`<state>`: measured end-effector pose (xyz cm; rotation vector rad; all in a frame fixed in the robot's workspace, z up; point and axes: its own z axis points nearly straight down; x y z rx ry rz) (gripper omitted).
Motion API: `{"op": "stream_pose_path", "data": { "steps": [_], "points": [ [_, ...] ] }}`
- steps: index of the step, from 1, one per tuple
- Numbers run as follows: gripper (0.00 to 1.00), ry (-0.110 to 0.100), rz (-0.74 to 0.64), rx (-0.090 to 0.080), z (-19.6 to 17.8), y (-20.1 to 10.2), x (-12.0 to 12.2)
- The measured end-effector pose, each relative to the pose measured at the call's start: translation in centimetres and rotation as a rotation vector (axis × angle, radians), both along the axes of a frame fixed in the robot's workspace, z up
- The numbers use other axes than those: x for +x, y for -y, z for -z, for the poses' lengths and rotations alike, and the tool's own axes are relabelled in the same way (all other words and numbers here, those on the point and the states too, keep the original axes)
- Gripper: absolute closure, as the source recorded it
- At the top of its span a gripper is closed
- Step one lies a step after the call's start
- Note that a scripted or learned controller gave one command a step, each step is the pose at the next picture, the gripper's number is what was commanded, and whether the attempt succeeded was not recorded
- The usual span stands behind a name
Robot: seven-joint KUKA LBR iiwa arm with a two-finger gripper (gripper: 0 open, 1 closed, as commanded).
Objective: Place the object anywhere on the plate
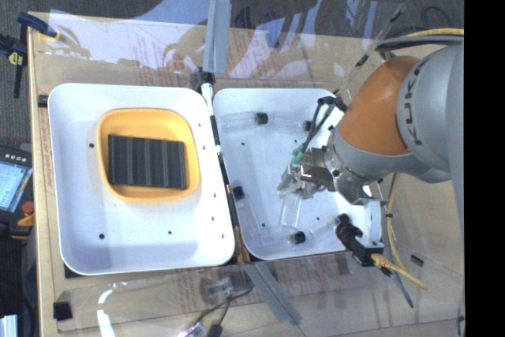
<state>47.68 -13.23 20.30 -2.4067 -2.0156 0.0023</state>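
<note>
Two shallow white bins sit side by side on the bench. The left bin (71,170) holds a yellow plate (148,126) with rounded corners, and a dark ribbed rectangular insert (148,162) lies at the plate's centre.

The right bin (252,162) holds several clear plastic tubes with black caps. One tube (241,121) lies near the far wall, its cap pointing right. A second tube (316,233) lies along the near wall, cap toward the left. A third tube (289,211) lies between them, just near-side of the gripper, roughly upright in the view.

The grey arm, with its orange band (377,118), comes in from the right and covers the bin's right side. The gripper (302,176) is low over the middle-right of the right bin. Its metal fingers point left toward the bin floor, but whether they are spread or closed I cannot tell; clutter and glare obscure the tips. The third tube's far end sits at or just beneath the fingers, and contact is unclear.

All tubes are in the right bin, well apart from the plate. A small black cap-like piece (237,192) lies near the divider between the bins.
</note>
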Motion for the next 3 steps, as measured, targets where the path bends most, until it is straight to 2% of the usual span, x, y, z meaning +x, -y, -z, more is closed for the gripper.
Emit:
{"op": "stream_pose_path", "data": {
  "steps": [1, 2, 3],
  "points": [
    [1.0, -0.001, -0.117, 0.001, -4.5, -4.1, 6.7],
    [1.0, 0.003, -0.333, 0.0, -6.6, -7.5, 11.0],
    [1.0, -0.003, -0.506, 0.003, -1.7, -10.1, 14.4]
  ]
}}
